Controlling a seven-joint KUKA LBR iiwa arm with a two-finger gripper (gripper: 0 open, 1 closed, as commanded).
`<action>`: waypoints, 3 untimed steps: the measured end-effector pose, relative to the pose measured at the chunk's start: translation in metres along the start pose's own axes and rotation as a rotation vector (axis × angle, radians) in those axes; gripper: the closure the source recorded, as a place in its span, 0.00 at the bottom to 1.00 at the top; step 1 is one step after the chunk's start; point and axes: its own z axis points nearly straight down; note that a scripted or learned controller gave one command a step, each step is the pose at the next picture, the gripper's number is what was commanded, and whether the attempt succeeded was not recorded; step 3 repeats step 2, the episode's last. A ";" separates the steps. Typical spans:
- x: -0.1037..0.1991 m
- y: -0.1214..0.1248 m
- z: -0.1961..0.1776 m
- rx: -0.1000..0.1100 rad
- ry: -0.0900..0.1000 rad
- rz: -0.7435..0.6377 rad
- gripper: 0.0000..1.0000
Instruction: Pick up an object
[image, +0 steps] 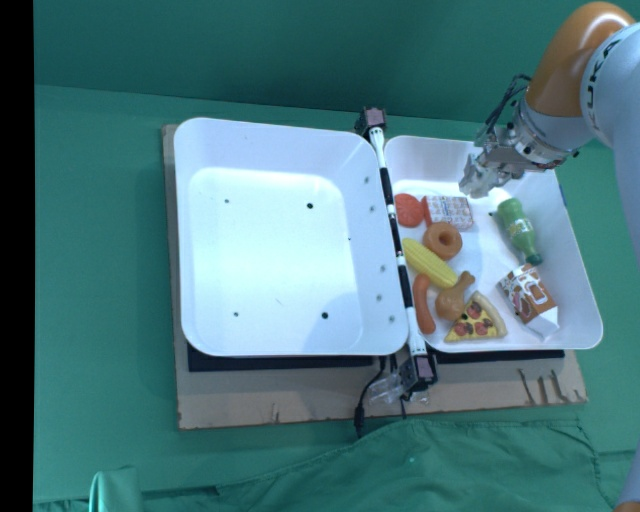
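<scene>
The right bin (575, 300) holds toy food. A red tomato (408, 209) and a pink-checked box (449, 211) lie at its left, with a doughnut (442, 240), a corn cob (428, 264), a sausage (423, 303), a chicken leg (456, 298) and a pizza slice (475, 320) below them. A green bottle (519, 229) and a small carton (530, 299) lie on the right side. My gripper (478, 178) hangs over the bin's back part, just above and right of the checked box, with nothing visibly between its fingers.
The left bin (200, 160) is bare white with a few dark dots. A black-and-white rail (392, 225) divides the bins. Both sit on a cardboard sheet (300, 408) over green cloth.
</scene>
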 end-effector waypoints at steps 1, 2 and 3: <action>-0.010 0.002 -0.064 0.019 0.006 -0.003 1.00; -0.019 0.009 -0.117 0.019 0.006 -0.004 1.00; -0.019 0.009 -0.117 0.019 0.006 -0.004 1.00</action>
